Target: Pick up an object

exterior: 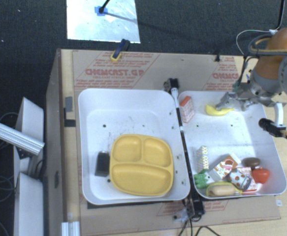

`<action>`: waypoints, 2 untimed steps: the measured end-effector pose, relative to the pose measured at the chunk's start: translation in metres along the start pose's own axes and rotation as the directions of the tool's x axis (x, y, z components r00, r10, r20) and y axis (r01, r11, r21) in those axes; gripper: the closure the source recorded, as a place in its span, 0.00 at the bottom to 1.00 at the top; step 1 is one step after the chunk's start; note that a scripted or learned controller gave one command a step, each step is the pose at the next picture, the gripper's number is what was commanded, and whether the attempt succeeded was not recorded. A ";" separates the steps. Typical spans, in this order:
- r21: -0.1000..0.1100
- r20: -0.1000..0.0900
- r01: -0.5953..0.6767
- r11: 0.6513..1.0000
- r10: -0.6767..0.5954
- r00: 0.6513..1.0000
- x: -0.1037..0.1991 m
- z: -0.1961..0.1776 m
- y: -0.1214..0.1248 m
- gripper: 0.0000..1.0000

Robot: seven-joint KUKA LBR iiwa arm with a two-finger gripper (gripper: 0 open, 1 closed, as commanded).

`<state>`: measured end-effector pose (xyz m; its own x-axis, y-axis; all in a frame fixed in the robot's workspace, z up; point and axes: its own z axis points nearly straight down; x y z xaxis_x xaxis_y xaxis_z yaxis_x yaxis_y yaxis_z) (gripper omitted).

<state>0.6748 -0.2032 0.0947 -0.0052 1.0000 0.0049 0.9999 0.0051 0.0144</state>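
My gripper point(235, 103) hangs low over the far part of the right bin point(241, 136), its fingers spread open with nothing between them. A yellow banana point(218, 111) lies on the bin floor just left of the left fingertip point(224, 103), close to it or touching it. A small red-and-white carton point(186, 108) stands by the divider. Several toy foods are heaped in the near corner: a striped white box point(202, 157), a red tomato point(261, 175), a hot dog bun point(221, 190) and a green piece point(201, 180).
The left bin point(91, 132) holds a yellow divided plate point(142, 164) and a small black block point(102, 163) to its left. The divider wall point(179, 127) runs between the bins. The grey arm with its orange band point(280, 43) comes in from the upper right.
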 end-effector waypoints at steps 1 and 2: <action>-0.011 0.010 0.004 1.000 -0.004 1.000 -0.002 -0.012 0.002 1.00; -0.014 0.012 0.007 1.000 -0.007 1.000 -0.002 -0.023 0.003 1.00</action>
<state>0.6775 -0.2056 0.1180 -0.0117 0.9999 -0.0074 0.9995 0.0119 0.0284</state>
